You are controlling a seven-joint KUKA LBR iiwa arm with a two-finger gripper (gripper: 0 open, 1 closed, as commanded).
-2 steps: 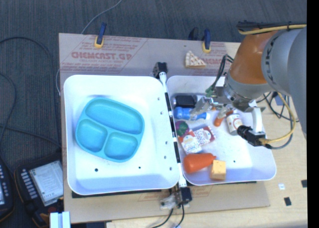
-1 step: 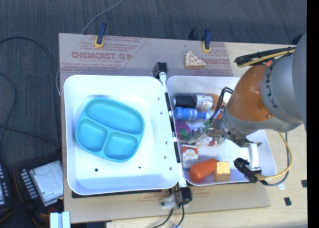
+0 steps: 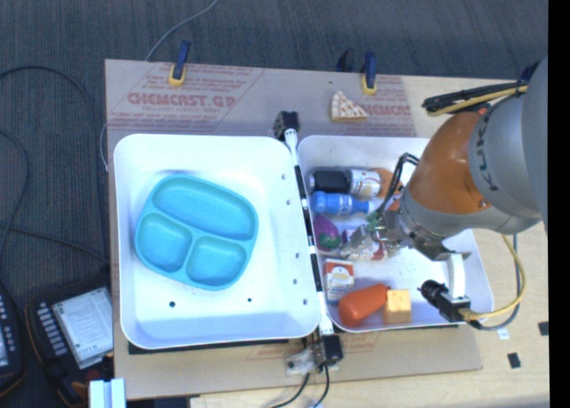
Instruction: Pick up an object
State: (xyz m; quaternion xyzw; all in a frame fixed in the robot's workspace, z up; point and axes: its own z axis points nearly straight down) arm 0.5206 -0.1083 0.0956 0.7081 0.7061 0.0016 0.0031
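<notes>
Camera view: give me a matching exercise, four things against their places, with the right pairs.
Things:
1. blue divided tray
2. orange toy
3. yellow block
4. hand

Places:
A. right bin's near edge, just right of the orange toy
B. left bin
C. over the clutter in the middle of the right bin
D. right bin's near edge, beside a small red-and-white carton

Pairs: 1-B, 2-D, 3-A, 4-C

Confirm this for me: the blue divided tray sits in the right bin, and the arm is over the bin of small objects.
Not quite. The camera view shows the blue divided tray in the left bin. The arm is indeed over the right bin of small objects.
</notes>
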